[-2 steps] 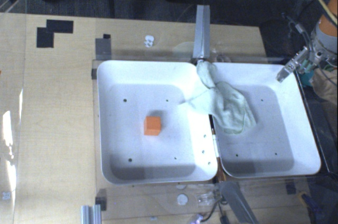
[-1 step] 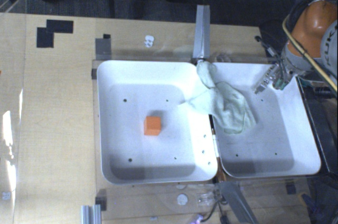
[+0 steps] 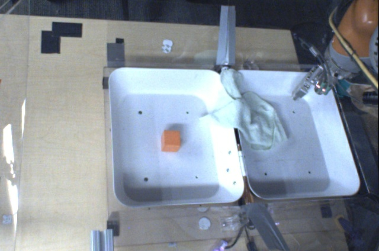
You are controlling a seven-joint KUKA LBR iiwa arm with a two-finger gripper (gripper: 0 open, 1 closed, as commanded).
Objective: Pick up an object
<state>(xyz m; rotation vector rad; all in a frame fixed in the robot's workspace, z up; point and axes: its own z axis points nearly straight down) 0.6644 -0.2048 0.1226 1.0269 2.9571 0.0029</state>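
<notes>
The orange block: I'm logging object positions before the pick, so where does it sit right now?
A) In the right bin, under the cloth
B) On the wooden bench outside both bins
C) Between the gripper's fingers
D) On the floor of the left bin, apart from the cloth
D. The orange block rests on the white floor of the left bin, well clear of the grey-green cloth draped over the divider, and far from the gripper.
</notes>
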